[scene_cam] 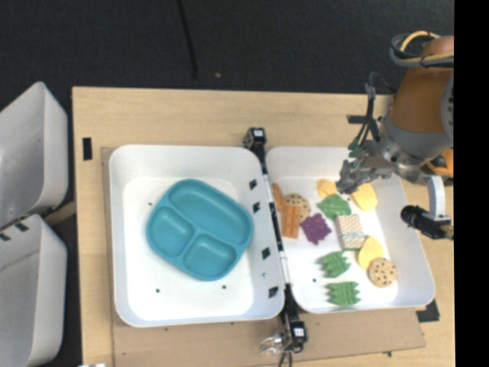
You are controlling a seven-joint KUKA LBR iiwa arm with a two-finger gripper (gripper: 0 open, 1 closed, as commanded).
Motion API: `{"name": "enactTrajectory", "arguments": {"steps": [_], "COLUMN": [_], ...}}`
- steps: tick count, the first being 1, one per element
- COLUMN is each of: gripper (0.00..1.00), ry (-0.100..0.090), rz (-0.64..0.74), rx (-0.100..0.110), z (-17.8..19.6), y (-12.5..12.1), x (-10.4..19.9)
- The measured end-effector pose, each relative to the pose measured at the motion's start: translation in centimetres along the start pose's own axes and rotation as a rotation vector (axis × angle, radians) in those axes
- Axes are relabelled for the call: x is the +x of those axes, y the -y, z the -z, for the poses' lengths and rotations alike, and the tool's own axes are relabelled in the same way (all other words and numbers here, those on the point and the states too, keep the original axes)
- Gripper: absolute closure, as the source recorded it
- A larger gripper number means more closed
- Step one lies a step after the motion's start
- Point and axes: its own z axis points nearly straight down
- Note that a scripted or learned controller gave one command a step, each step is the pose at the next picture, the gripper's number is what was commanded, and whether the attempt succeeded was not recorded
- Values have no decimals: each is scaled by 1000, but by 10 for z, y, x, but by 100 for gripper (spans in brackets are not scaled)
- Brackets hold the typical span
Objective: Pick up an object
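Camera view, starting from the bottom of the frame: the right bin (416, 281) holds a scatter of small toy foods, loose and mostly apart, likely tipped in so that single pieces can be picked out. Lowest lies a green leafy piece (343, 293), with a second green piece (334, 264) and a round speckled cookie (381, 272) just above. Toward mid-frame come a checked wafer (351, 231), a purple piece (315, 227) and an orange strip (291, 219).

Left of them, the left bin (122, 281) carries a blue divided tray (199, 228), sitting alone and askew.

Higher in the right bin, the gripper (353, 176) hangs close over a yellow piece (365, 197) and a small green leaf (334, 205); whether its grip is wide, narrow or on anything, I cannot tell. The yellow piece looks smooth, rounded and small, the likeliest target, lying at the upper right of that bin.
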Motion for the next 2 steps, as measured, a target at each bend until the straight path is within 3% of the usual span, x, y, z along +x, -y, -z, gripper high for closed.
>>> {"name": "enactTrajectory", "arguments": {"steps": [2], "gripper": [100], "ry": [-2], "rz": [2], "rx": [-2], "z": [16], "y": [-28], "x": [107]}}
